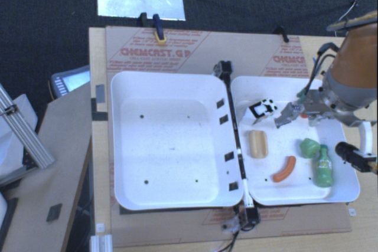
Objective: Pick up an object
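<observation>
The right bin (348, 189) holds several small objects. A black-and-white item (263, 109) lies near its back left, with a tan block (257, 144) just in front of it. An orange sausage shape (284, 169) lies toward the front. A green bottle (323, 167) and a green rounded piece (309, 147) sit at the right. My gripper (293, 113) hangs over the back middle of this bin, just right of the black-and-white item and above the green piece. A small red bit (305, 115) shows beside it.
The left bin (171, 144) lies beside the right one, split from it by a raised divider with black clips (231, 138). The arm's grey body and orange band (357, 59) cover the right bin's far right corner. A yellow clamp (159, 32) sits at the bench's back.
</observation>
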Available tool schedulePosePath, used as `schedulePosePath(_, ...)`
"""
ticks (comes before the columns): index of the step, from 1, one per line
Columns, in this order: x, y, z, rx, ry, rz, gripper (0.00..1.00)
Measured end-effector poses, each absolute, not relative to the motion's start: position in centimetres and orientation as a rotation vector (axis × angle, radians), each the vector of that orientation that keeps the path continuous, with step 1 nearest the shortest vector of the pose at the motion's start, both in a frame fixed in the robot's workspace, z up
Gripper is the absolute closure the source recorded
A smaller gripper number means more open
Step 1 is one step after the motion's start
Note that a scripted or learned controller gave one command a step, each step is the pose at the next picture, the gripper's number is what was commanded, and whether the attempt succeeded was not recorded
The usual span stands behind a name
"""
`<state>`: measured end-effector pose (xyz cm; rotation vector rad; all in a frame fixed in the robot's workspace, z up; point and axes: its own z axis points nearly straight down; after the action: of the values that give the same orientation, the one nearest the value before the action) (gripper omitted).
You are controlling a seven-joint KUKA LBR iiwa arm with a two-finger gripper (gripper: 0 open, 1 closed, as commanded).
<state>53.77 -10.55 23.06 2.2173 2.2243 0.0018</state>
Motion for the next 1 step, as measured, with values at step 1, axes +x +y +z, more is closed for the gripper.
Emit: schedulePosePath(1,48.56,1.99,28.59,2.205,2.238,0.009,0.0)
